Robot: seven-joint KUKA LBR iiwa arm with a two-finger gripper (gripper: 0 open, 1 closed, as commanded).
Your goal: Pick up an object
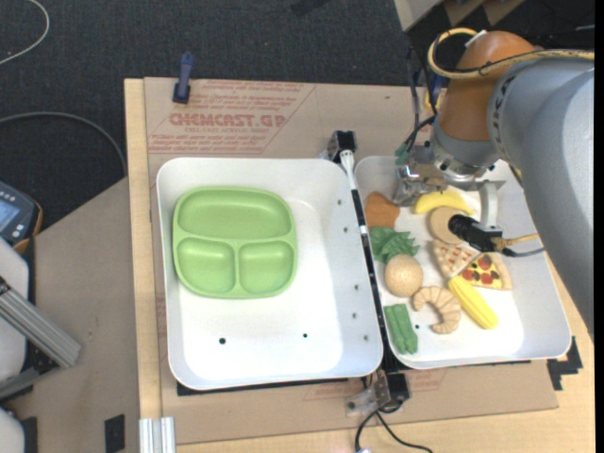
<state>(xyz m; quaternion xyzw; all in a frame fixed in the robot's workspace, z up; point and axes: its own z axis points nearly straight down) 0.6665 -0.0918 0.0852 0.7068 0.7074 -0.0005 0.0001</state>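
though obscured, gripper [444,189] over banana [442,202] (rt bin [538,333])

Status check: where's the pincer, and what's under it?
Pincer low over right bin, fingers obscured. Banana directly beneath, ungrasped. Toy foods crowd close.

The light is bright and even, and it seems to come from above. The two white bins [255,347] are very pale, almost washed out, with soft glare on their floor. The green plate [234,242] throws only a faint shadow. The dark floor [94,26] looks grainy. The arm [557,130] at the right is big and a little blurred.
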